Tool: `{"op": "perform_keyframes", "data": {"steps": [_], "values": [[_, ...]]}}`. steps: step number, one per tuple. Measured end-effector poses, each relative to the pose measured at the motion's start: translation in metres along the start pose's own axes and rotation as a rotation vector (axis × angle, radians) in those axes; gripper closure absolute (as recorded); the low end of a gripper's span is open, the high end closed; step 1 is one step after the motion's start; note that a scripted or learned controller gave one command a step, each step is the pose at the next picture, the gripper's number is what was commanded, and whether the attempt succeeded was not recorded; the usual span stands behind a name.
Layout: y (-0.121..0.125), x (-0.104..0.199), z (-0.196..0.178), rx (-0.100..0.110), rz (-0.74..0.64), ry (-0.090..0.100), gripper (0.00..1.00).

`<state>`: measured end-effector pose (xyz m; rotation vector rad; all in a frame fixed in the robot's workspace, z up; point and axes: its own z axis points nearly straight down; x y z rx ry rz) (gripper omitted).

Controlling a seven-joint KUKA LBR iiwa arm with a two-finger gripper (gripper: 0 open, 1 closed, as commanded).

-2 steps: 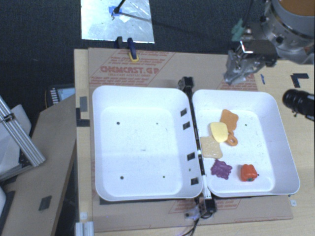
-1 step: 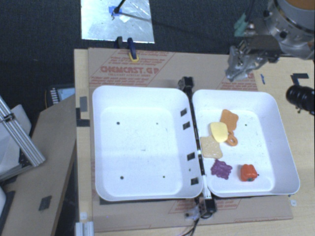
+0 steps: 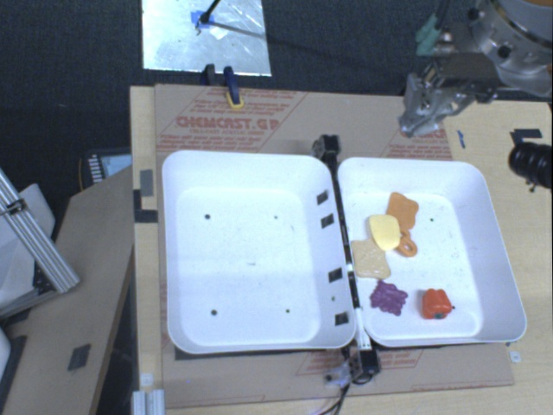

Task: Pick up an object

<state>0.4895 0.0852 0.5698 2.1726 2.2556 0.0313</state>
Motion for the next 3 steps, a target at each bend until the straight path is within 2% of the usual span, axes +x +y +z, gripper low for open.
{"op": "perform_keyframes", "data": {"steps": [3], "values": [[0.001,0.001,-0.034,-0.008,-0.012,0.003,1.00]]}}
